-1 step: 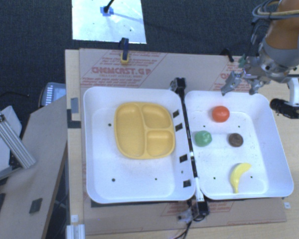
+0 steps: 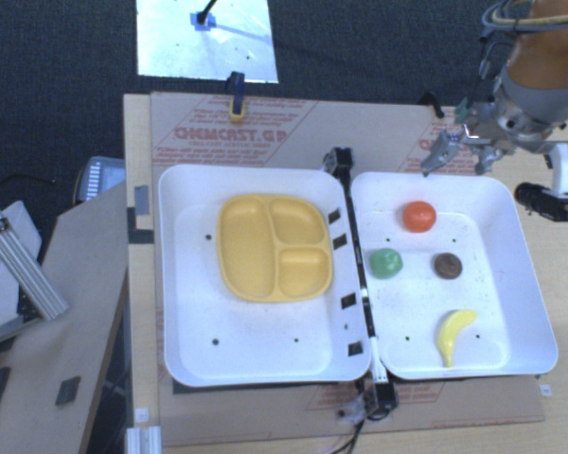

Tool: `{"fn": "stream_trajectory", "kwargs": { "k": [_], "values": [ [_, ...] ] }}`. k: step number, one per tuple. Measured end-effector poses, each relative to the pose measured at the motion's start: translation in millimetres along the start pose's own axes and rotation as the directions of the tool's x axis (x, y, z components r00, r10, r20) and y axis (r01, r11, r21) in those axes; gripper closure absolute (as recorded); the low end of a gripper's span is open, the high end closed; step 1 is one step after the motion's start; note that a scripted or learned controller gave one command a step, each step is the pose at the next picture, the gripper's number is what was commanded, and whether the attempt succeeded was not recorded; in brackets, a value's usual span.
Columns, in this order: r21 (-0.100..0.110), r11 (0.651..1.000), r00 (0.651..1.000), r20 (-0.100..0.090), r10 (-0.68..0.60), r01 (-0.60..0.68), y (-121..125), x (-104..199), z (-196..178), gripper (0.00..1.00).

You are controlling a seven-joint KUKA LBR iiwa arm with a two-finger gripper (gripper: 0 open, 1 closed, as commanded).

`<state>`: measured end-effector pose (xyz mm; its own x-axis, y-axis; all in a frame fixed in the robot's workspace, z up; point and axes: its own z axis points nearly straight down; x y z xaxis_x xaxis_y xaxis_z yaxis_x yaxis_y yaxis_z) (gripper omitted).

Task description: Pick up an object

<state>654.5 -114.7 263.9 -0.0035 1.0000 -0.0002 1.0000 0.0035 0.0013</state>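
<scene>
The right bin (image 2: 521, 253) holds an orange-red ball (image 2: 418, 216) near its back, a green round object (image 2: 385, 262) at its left side, a brown round object (image 2: 447, 266) in the middle and a yellow banana (image 2: 453, 334) near the front. My gripper (image 2: 465, 155) hangs above the back rim of this bin, behind and a little right of the orange-red ball. Its two fingers are spread apart with nothing between them.
A yellow divided plate (image 2: 273, 247) lies in the left bin (image 2: 185, 329). A black-clipped divider (image 2: 352, 253) joins the two bins. A yellow clamp (image 2: 237, 97) sits at the bench's back edge, and a grey rail (image 2: 19, 253) slants at the far left.
</scene>
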Motion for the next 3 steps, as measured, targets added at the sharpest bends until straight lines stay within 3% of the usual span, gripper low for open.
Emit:
{"fn": "stream_trajectory", "kwargs": {
  "k": [3],
  "values": [
    [0.002,1.0,1.0,0.001,0.003,-0.003,1,-7,127,0.0]
  ]
}}
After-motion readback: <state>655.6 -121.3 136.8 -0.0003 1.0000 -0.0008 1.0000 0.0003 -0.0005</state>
